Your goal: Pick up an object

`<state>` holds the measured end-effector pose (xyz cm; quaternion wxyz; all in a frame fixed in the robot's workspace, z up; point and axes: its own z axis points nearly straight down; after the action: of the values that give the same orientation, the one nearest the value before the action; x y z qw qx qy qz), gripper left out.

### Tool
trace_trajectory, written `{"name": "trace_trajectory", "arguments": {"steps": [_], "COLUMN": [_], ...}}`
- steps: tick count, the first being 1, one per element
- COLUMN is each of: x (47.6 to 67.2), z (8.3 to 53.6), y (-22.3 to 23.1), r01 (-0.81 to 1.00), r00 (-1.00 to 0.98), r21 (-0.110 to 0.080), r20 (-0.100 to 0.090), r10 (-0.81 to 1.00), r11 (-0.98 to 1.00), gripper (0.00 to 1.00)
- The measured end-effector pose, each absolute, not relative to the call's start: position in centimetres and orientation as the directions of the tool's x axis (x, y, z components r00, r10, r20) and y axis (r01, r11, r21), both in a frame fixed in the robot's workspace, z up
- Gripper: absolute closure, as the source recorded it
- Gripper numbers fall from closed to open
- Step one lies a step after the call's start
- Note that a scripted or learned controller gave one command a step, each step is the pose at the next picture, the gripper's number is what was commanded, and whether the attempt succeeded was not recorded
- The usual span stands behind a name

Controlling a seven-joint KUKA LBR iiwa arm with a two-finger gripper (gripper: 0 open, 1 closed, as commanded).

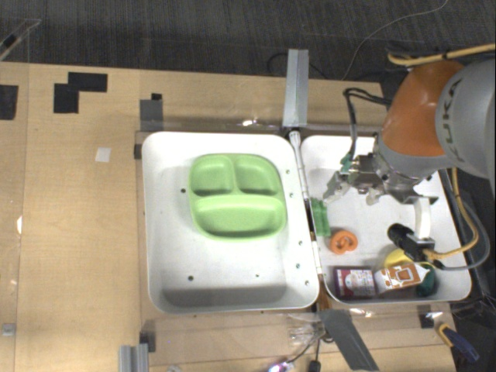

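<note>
Tool [353, 188] above right bin [457, 285]

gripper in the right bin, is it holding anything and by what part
Nothing shows between the fingers of the gripper. It hangs over bare floor of the right bin, apart from the orange ring and green piece below it.

Light wooden bench top [70, 231] with black square markings near its far-left edge carries two shallow white plastic bins side by side. The left white bin [167, 277] sits well left of the two-finger gripper [358, 178]; the right white bin [457, 285] lies directly under it. A grey metal post [297, 87] stands on the bench behind the bins' seam, up-left of the gripper.
</note>
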<state>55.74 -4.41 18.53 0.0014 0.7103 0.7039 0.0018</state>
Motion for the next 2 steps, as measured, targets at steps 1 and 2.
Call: {"name": "trace_trajectory", "arguments": {"steps": [1, 2], "x": [55.5, 56.1], "z": [18.5, 15.3], "y": [-6.8, -8.5], "r01": [0.999, 1.0], "r00": [-0.034, -0.021], "r21": [0.004, 0.003], "r20": [0.0, 0.0], "r10": [0.999, 1.0], "r11": [0.034, 0.021], "gripper": [0.0, 0.0]}}
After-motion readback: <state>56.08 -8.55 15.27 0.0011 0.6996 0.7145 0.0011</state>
